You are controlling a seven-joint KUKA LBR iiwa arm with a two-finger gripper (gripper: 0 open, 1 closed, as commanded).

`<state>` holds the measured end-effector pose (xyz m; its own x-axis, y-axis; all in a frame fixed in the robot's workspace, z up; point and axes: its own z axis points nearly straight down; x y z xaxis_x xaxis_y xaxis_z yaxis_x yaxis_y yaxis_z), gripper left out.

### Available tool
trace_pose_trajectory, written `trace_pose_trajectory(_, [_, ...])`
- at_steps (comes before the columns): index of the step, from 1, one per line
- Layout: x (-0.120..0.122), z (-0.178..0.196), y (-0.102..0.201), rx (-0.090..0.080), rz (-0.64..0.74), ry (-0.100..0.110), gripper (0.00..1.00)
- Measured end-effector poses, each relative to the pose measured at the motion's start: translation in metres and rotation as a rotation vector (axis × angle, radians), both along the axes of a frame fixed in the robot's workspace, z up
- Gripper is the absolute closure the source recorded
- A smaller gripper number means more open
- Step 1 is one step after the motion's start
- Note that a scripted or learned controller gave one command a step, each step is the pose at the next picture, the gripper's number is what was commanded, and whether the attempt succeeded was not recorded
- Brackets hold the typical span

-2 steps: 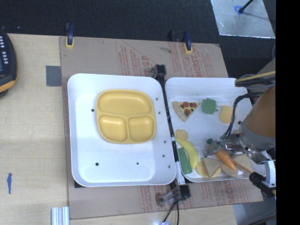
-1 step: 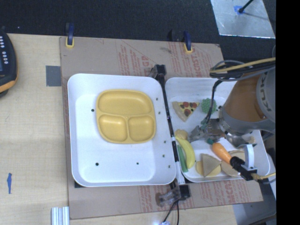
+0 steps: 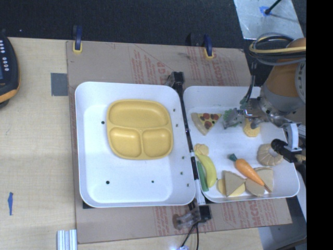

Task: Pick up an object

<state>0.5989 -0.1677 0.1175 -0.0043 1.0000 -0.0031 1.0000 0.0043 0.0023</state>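
Right bin (image 3: 218,95): orange green-topped carrot (image 3: 248,171)

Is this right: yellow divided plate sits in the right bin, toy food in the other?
Not quite. The camera view shows the yellow divided plate in the left bin. The toy food, such as the carrot and banana, lies in the right bin.

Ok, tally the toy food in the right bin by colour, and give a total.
Yellow: 3, banana, round slice, cheese wedge
Orange: 1, carrot
Tan or beige: 4, pizza slice, shell-like piece, bread slice, small piece
Grey-green: 1, piece by the gripper
Total: 9
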Motion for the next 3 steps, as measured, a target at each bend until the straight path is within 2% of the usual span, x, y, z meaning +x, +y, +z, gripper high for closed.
trace_pose_trajectory(1, [0.059, -0.016, -0.047, 0.002, 0.000, 0.003, 0.00])
trace_pose_trajectory(2, [-0.044, -0.021, -0.024, 0.001, -0.007, -0.009, 0.00])
trace_pose_trajectory(3, [-0.048, -0.022, -0.025, 0.005, -0.003, 0.013, 1.00])
